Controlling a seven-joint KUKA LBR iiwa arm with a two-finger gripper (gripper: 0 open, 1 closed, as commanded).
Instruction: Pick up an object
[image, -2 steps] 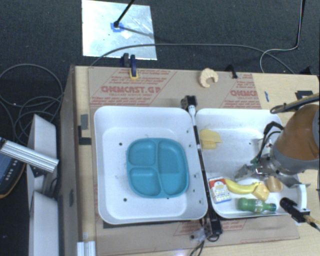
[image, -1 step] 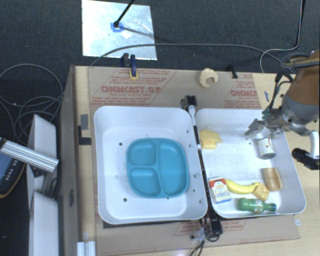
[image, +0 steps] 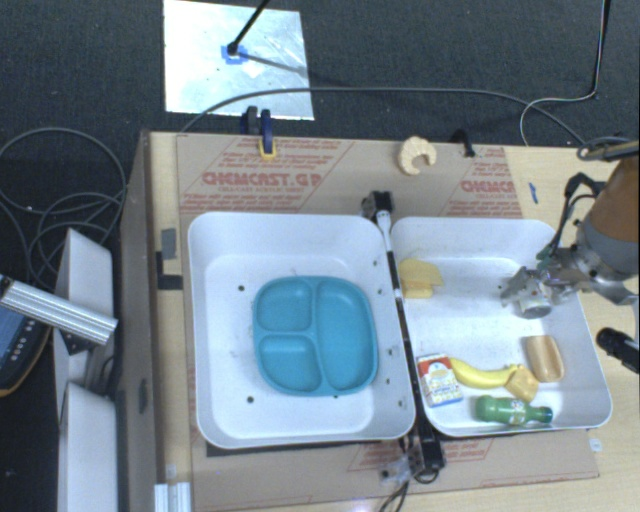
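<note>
The right bin holds a yellow cheese-like block at its left wall. Along its front lie a small red and white carton, a banana, a small yellow piece, a tan bread roll and a green bottle on its side. My gripper hangs over the right part of this bin, above and left of the bread roll. Nothing shows between its fingers.
The left bin carries a blue divided plate. A beige croissant-like thing lies on the cardboard behind the bins. Cables run across the floor at the left and back.
</note>
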